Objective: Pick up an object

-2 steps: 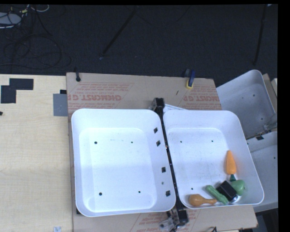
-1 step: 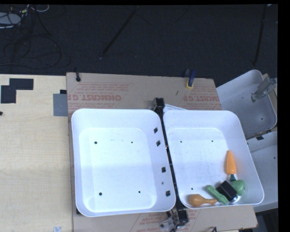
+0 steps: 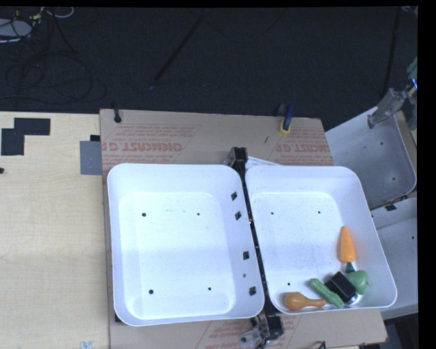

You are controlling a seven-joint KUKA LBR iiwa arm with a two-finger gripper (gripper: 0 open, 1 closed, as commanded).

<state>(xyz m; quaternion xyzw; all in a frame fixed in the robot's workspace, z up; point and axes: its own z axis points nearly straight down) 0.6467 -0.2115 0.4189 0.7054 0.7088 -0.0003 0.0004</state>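
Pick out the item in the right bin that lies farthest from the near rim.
The orange carrot-shaped piece. It lies by itself along the right wall, above the cluster in the near right corner: the green piece, the black block and the tan gourd-shaped piece.

We are in a robot lab. We see two white bins (image 3: 177,178) on a cardboard-covered tabletop (image 3: 204,140), with cables (image 3: 41,20) behind.

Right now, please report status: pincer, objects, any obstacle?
Objects clustered in right bin, near corner: carrot, black block, green toy, orange gourd. Nothing covers them.
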